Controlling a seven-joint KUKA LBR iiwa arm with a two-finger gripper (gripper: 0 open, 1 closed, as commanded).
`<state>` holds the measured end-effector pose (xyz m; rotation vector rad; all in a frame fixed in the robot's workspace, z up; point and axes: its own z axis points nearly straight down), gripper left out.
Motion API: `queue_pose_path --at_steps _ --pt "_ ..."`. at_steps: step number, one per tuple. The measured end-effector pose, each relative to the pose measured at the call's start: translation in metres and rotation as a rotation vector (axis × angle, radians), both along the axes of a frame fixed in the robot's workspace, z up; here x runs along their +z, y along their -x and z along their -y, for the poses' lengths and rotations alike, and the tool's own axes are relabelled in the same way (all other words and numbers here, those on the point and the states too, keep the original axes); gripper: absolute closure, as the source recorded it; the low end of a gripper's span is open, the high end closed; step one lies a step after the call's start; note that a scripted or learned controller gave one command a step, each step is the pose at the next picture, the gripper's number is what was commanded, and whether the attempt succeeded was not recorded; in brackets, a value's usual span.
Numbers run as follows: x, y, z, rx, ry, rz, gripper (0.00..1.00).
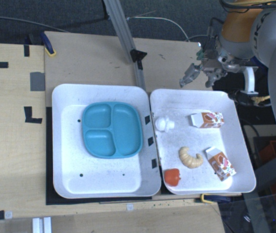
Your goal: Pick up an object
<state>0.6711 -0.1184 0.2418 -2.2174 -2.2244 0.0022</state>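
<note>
The right bin [235,130] holds a white ball-like object [163,124], a small carton [206,119] lying on its side, a croissant [190,158], a second carton [220,163] and a red tomato-like piece [172,176] in the near left corner. My gripper [199,77] hangs above the bin's far edge, fingers spread apart and open, with nothing between them. It is well clear of every object.
The left bin [65,130] carries a blue sectioned plate [112,129]. A grey metal post [123,30] slants across the bench behind the bins. Cables run over the dark floor at the back.
</note>
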Motion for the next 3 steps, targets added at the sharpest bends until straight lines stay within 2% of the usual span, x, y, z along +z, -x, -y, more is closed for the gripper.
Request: queue_pose_path --at_steps 1,2,3 --pt "0.000 0.000 0.000 0.000 0.001 0.000 0.00" --pt "-0.044 0.001 -0.002 -0.001 0.001 -0.004 0.00" --pt "-0.100 0.013 -0.002 -0.002 0.000 -0.006 0.00"
